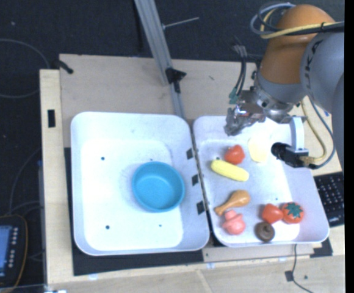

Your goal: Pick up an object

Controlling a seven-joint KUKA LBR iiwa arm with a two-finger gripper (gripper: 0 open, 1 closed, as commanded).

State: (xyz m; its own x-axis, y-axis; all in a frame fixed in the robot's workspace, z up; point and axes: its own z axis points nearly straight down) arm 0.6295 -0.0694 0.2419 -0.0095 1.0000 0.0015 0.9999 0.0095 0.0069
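Camera view: wooden bench (pixel 116 87) bearing two white bins (pixel 91 127), dark floor (pixel 18 17) around.

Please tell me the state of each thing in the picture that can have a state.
Round blue plastic bowl: upright, in left white bin.
Yellow toy banana: lying flat, in right white bin.
Tan toy drumstick: lying on its side.
Gripper: above right bin's far edge.

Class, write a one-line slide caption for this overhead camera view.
Gripper poised over right bin of toy foods; blue bowl sits in left bin.
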